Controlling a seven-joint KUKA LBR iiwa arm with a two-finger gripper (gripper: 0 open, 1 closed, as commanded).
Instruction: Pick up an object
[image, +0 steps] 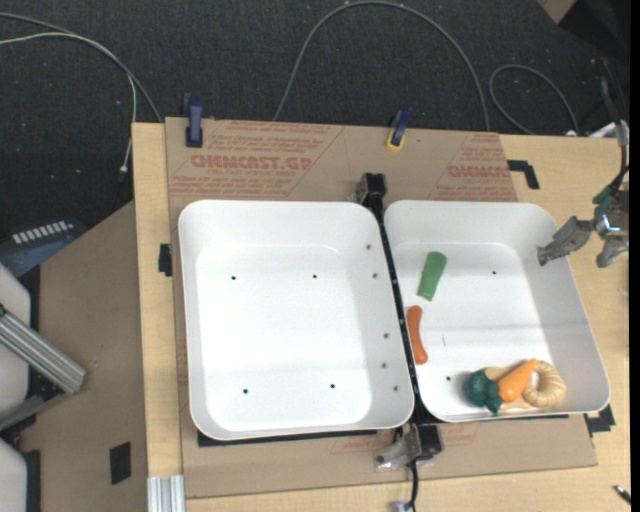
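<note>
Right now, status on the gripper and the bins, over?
Gripper open, at right bin's right rim, holding nothing. Green cylinder, orange stick, toy cluster all lying loose in that bin. Nothing blocking.

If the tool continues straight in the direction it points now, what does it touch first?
Probably the right bin's sloping right wall, just below and left of the tool. Its height above the bin is unclear, so this is uncertain.

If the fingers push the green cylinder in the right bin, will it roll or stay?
The short green cylinder lies on its side on the right white bin's smooth floor, so it would probably roll sideways. It looks stiff and light, perhaps plastic.
</note>
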